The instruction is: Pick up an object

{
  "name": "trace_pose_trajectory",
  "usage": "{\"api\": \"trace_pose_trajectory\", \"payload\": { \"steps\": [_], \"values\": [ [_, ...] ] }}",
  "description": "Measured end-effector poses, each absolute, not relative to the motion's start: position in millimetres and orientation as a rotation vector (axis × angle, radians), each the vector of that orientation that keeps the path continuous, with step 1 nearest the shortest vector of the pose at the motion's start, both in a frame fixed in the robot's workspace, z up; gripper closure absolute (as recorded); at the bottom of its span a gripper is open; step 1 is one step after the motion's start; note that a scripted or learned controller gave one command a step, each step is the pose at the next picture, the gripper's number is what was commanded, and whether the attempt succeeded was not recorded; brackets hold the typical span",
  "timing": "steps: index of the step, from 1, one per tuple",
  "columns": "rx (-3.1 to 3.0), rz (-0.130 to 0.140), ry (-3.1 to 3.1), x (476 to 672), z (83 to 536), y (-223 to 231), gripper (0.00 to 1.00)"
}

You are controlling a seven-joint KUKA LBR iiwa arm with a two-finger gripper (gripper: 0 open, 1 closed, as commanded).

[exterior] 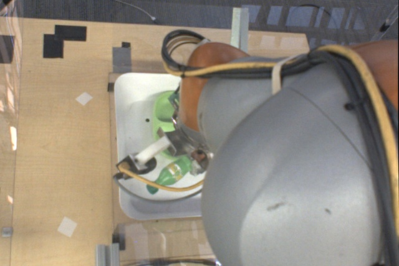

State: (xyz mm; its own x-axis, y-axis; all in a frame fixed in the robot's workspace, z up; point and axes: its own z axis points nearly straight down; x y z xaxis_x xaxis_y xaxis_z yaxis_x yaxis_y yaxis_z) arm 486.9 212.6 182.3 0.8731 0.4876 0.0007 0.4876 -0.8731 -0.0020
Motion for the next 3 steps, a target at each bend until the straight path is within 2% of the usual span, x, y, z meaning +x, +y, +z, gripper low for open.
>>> {"api": "trace_pose_trajectory", "payload": {
  "steps": [1, 3],
  "values": [
    [-3.123, -0.001, -0.318, 486.9, 181.7, 225.2, 1.0],
    [-3.121, -0.004, -0.326, 488.8, 199.3, 234.6, 1.0]
  ]
}}
